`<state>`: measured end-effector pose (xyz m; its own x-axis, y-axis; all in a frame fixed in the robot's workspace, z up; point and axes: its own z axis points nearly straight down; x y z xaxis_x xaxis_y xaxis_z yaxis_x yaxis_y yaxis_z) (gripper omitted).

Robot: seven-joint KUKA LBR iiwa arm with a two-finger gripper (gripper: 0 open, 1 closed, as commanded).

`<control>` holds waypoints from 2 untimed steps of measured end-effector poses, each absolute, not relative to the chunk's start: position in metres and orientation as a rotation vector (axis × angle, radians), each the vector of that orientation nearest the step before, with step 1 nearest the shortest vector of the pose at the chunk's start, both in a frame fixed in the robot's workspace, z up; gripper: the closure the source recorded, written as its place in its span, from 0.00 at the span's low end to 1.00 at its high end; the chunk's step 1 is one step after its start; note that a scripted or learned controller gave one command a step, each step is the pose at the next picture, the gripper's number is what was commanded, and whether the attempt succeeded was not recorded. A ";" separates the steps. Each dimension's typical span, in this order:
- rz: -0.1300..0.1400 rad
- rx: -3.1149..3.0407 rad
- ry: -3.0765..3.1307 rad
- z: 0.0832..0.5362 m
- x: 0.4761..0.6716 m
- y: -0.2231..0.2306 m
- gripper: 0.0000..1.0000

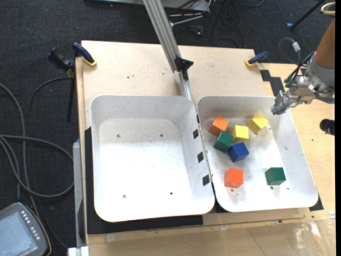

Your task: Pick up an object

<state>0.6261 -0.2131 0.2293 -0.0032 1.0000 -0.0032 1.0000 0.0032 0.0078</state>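
Over the upper right rim of the right-hand shallow white bin (303,159) hangs the tool (278,109), at the end of the grey arm (319,68) that comes in from the right. Its dark fingertips point down and to the left, just above the bin's edge, and nothing shows between them; whether they stand apart or closed cannot be told at this size.

Seven small cubes lie in that right bin. Nearest the tool is a yellow cube (259,123), tilted, in the upper part of the bin. Just left of it sits a second yellow cube (241,132), and beyond that an orange cube (219,125), closest to the bin's left wall. Below these a green cube (224,141) touches a blue cube (238,151), the four forming a tight cluster with the second yellow one. Lower down, apart from the cluster, rests a red-orange cube (234,177), and to its right, well apart, a dark green cube (275,175) near the bin's lower right corner.

The left-hand shallow white bin (101,143) lies beside the first, their inner walls touching. Both rest on the pale wooden surface (133,68), which has blue and yellow clamps (85,55) at its far corners. A slanted metal pole (162,28) rises from between the bins toward the top.
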 end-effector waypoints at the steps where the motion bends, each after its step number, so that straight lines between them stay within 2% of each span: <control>1: 0.005 2.210 2.230 0.237 0.635 -0.151 1.00; 2: 0.003 2.213 2.231 0.245 0.637 -0.100 1.00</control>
